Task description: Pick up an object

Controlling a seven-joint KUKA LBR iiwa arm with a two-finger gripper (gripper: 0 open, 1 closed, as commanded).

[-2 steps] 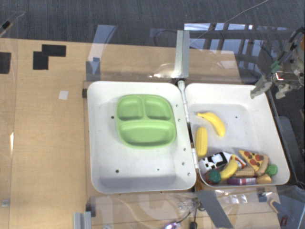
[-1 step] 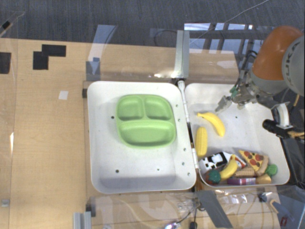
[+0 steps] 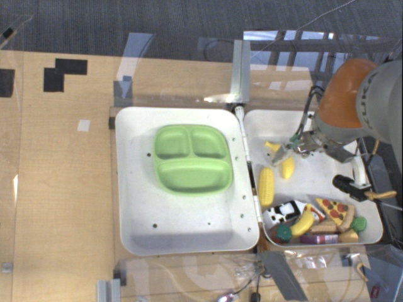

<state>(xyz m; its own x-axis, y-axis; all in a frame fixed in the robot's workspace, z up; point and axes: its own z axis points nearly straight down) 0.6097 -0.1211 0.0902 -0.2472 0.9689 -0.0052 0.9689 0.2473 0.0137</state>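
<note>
Camera view puts your gripper point(image 3: 291, 148) low in the right bin point(image 3: 371, 231), right of centre frame, just above a small yellow piece point(image 3: 286, 167). You can't tell how it's set. Your risk: the corn cob point(image 3: 266, 187) lies close beside, so a descent slightly off could nudge either away. More toys crowd the lower right corner; the green tray point(image 3: 191, 158) sits centre frame.

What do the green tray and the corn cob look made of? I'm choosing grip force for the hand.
The green tray looks like moulded plastic: one even pale green, rounded compartment walls, soft matte sheen. The corn cob looks like a plastic toy, uniformly yellow and smooth with a slight gloss; foam or rubber can't be ruled out from this view.
</note>
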